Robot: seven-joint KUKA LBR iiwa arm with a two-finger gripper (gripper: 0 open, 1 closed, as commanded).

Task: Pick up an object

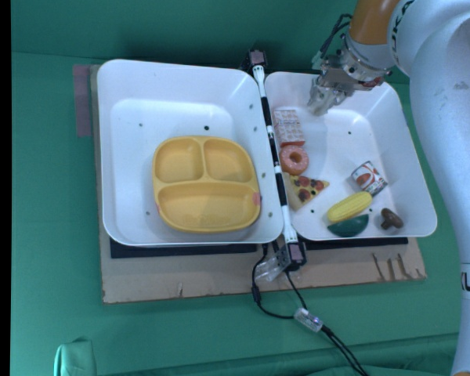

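Nearest us in the right bin (pixel 411 175) we see a brown piece (pixel 390 219), a green wedge (pixel 348 226) and a corn cob (pixel 349 206) — then a small can (pixel 368 178), a pizza slice (pixel 304 189), a doughnut (pixel 294 160) and a waffle-like block (pixel 287 124). The left bin (pixel 129 92) holds a yellow divided plate (pixel 205 184). Farthest, the gripper (pixel 323 100) hangs over the right bin's back edge — we cannot tell how its fingers stand.
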